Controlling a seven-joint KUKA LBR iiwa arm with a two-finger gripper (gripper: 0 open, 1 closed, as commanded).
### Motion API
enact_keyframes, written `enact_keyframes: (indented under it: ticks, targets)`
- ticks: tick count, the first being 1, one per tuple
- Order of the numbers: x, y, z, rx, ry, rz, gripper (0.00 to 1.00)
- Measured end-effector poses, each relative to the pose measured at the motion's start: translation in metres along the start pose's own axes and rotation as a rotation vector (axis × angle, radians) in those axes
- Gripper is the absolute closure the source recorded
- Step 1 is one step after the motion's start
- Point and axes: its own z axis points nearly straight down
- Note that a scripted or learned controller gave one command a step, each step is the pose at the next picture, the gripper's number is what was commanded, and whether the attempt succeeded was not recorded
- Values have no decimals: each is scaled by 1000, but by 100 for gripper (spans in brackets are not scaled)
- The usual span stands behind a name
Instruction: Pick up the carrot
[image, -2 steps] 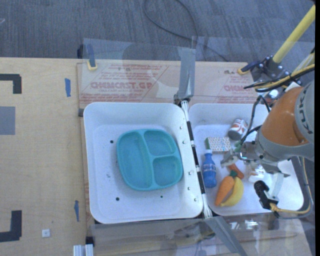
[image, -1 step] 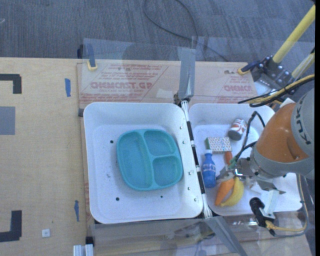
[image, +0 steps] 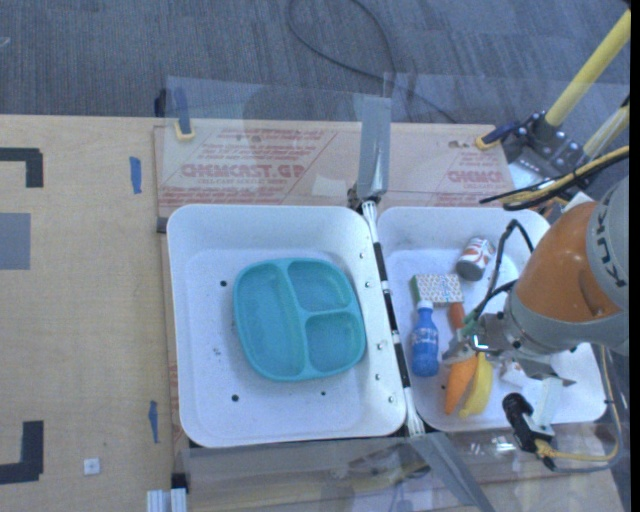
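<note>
The carrot (image: 457, 386) is an orange wedge lying near the front of the right bin (image: 570, 405), with its thick end toward the arm. Pressed against its right side is a yellow banana (image: 479, 388). My gripper (image: 478, 344) hangs just over the top ends of the carrot and the banana, below the grey wrist and the orange band (image: 560, 275). The wrist hides the gripper's tips and the point where they meet the carrot. I cannot see anything held.
A blue bottle (image: 425, 342) lies just left of the carrot. Behind it are a checkered packet (image: 437, 289), a small red item (image: 456, 314) and a can (image: 475, 258). The left bin (image: 200, 400) holds a teal divided plate (image: 298, 318). Cables run at the right.
</note>
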Motion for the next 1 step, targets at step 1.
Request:
enact_keyframes:
  ticks: [1]
  targets:
    - [53,-8,-85,9,-1,57,100]
